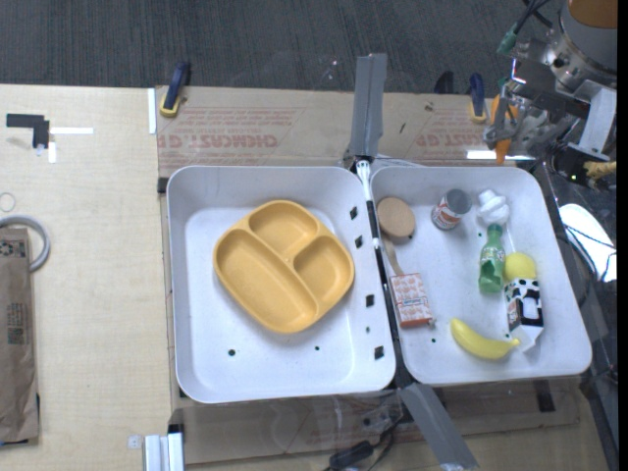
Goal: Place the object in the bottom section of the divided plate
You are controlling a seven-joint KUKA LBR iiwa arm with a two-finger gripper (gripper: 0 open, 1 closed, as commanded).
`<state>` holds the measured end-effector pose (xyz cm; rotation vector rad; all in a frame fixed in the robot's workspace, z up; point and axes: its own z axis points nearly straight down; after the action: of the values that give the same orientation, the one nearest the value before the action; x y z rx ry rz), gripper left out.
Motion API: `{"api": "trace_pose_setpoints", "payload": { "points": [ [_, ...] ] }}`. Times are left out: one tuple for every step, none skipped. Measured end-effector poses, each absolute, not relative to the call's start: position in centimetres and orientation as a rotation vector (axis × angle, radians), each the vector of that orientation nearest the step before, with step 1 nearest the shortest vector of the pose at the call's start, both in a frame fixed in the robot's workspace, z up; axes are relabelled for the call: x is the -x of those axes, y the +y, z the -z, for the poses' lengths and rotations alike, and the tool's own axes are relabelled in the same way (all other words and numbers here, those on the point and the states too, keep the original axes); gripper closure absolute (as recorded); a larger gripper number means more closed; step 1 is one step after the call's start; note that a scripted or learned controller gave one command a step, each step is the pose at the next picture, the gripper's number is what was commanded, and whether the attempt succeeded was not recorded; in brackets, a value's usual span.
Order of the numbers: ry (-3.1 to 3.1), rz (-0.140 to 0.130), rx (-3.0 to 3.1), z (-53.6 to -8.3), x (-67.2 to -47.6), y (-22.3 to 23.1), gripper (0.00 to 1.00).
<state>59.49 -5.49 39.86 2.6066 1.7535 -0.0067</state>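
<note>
A yellow divided plate (285, 263) with three sections lies in the left white bin (196, 361). The right bin (564, 351) holds a banana (481, 341), a pink snack packet (410, 299), a wooden round-headed spoon (396, 220), a small can (451, 209), a green bottle (491, 260), a yellow lemon (521, 266) and a black-and-white pouch (525, 309). My gripper (507, 118) hangs above the far right corner of the right bin, clear of all the objects, with nothing seen in it.
A grey divider bar (369, 106) runs between the bins at the back. Cardboard (255, 130) lines the bench behind them, with blue clamps (177, 86) on it. A brown paper bag (15, 322) lies at the far left. Cables (535, 8) trail near the arm.
</note>
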Motion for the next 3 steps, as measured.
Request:
{"api": "trace_pose_setpoints", "payload": {
  "points": [
    [1.753,0.007,-2.607,-39.8,-59.5,-5.5,0.0],
    [1.773,0.009,-2.595,-32.0,-53.3,-0.2,0.0],
    [1.719,0.007,-2.629,-35.1,-54.8,-4.5,0.0]
  ]
}}
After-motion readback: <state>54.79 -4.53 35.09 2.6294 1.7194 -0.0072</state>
